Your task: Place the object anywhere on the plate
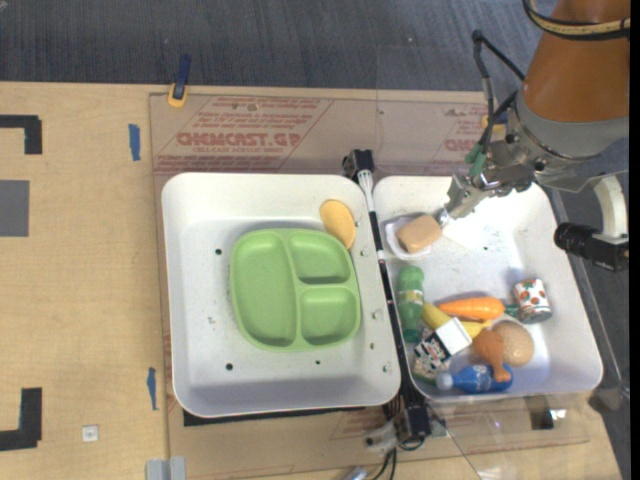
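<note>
Hand (pixel 452 208): metal, two-fingered, angled down toward seven o'clock over the upper left of the right shallow white bin (pixel 575 298); its opening cannot be told, and its tip sits just beside a tan rounded block (pixel 419 234). Block: long axis running roughly two o'clock to eight o'clock, lying in the right bin's upper left corner. Left shallow white bin (pixel 190 268): green three-compartment plastic plate (pixel 295 288) at centre; yellow oval toy (pixel 338 221) at one o'clock of the plate, off it. Both bins rest on the surface (pixel 80 268).
</note>
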Motion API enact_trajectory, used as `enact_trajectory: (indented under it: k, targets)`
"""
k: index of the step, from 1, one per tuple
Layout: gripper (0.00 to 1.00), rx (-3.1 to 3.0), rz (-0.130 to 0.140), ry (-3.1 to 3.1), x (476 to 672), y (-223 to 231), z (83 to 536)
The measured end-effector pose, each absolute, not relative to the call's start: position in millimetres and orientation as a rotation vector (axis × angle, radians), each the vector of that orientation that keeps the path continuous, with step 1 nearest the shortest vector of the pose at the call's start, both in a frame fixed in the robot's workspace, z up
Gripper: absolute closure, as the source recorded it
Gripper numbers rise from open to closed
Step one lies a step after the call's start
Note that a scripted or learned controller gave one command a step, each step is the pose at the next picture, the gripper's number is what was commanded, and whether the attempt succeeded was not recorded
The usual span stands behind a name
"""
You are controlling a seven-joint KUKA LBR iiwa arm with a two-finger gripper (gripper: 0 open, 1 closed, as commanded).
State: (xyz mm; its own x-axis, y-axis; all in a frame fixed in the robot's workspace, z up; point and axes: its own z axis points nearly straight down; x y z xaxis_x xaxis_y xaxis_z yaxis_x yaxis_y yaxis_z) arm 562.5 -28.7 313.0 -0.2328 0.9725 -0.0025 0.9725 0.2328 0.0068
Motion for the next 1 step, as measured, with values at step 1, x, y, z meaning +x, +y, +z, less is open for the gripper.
enact_trajectory:
  k: [1]
  targets:
    - [1.00, 1.740, -0.002, 2.622, 567.7, 64.3, 286.3]
